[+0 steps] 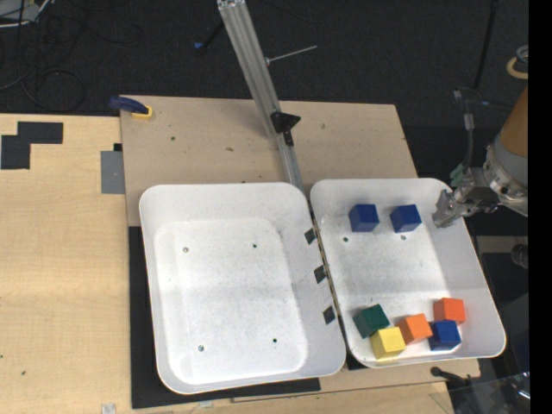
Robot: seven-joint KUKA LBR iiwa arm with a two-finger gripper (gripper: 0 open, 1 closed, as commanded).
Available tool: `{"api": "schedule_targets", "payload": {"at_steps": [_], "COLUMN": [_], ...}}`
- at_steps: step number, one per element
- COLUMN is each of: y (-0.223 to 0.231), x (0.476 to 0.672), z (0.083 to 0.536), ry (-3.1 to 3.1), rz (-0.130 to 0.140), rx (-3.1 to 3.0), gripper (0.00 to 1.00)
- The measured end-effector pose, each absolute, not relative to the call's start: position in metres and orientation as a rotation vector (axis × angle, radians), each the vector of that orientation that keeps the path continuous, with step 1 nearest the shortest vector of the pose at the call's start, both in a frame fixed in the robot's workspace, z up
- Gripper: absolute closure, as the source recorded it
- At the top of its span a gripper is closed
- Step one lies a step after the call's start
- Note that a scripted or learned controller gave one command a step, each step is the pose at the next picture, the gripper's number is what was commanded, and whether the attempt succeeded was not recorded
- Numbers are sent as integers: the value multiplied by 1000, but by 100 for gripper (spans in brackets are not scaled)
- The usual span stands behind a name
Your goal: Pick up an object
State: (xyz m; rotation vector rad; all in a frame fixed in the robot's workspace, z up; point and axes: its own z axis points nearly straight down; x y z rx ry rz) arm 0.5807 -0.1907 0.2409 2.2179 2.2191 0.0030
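The task is hardly begun: the gripper, fingers state I cannot tell, hovers at the right bin's right edge, while all blocks, like the nearest blue block, lie inside.

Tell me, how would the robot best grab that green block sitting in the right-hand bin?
Probably from straight above, with the jaws closing on two opposite flat sides of the green cube-shaped block. It lies flat on the right white bin's floor, top face exposed. The yellow cube-shaped block sits close at its lower right, so the pair of faces away from that neighbour looks the roomier choice.
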Motion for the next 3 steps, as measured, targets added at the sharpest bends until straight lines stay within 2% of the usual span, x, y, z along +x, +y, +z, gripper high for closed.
{"api": "schedule_targets", "payload": {"at_steps": [1,3], "y": [-191,-89], "x": [581,559], "z": [249,255], "ry": [2224,2230], "rz": [-1,0], "rx": [2219,2221], "gripper": [100,100]}}
